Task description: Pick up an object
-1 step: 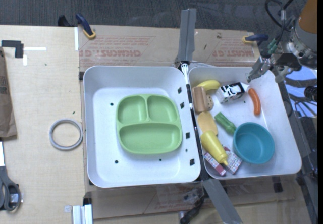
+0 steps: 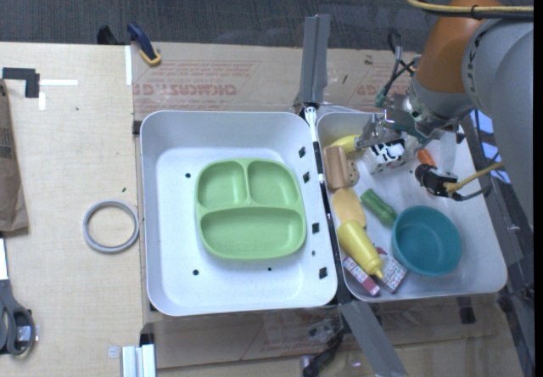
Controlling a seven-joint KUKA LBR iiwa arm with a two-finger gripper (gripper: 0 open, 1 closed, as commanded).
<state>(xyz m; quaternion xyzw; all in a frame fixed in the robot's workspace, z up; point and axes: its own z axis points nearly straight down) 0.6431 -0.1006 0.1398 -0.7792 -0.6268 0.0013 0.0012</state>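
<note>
Left bin (image 2: 161, 222): one green divided plate (image 2: 251, 209) lying flat near centre, well apart from the arm (image 2: 475, 44). Right bin (image 2: 484, 278): crowded. Teal bowl (image 2: 427, 239) at the near side, yellow bottle (image 2: 358, 241) along the left wall, wooden block (image 2: 338, 167) above it, green cylinder (image 2: 378, 206) between bottle and bowl, flat printed packet (image 2: 373, 275) at the near left corner.

Gripper (image 2: 389, 139) low over the far end of the right bin, just above a small black-and-white object (image 2: 389, 154). Can't tell the pincer state; blurred and tangled with cables. Nothing visibly clamped.

Likely target: that black-and-white object, far part of the right bin, near the wooden block and a yellow piece (image 2: 344, 143) by the divider. Small, patchy, shape unclear, probably soft or irregular.

Risks: tight clutter, so a descent slightly off could nudge the block or catch the yellow piece instead. Small irregular target may slip out on closing. Bin wall and divider close by, possible finger collision. Loose cables (image 2: 458, 184) near the wrist could snag.
</note>
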